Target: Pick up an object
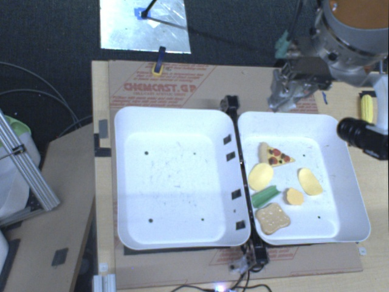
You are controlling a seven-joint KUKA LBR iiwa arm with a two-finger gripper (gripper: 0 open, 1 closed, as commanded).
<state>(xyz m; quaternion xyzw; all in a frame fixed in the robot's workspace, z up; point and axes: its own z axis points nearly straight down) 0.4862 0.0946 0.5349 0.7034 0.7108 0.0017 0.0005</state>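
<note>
Camera view puts the gripper (290, 90) above the far rim of the right bin (346, 218), just outside it over the brown board (161, 87). Whether it is wide or narrow I cannot tell; it is small and blurred against the board, and nothing shows in it. Behind it the grey arm (349, 26) rises to the far right, with its orange band at the top edge.

All the candidates lie nearer than the gripper, inside the right bin and toward its left half. The pizza slice (275, 155) is closest to the gripper, almost straight toward the near side from it, its long axis running left to right with the tip pointing right. Nearer again sits a round yellow chip (261, 176), and touching its near edge a green pod (264, 196) lying aslant, long axis from near-left to far-right. Right of these are an oval yellow piece (310, 182) and, just beside it, a small orange one (294, 196). The toast (273, 218) lies nearest of all, close to the divider.

The left bin (130, 224) holds nothing to grasp. So the coming move, as I judge it, is a descent toward the near side, with the pizza slice the shortest reach; it stands apart from its neighbours, which should help.
</note>
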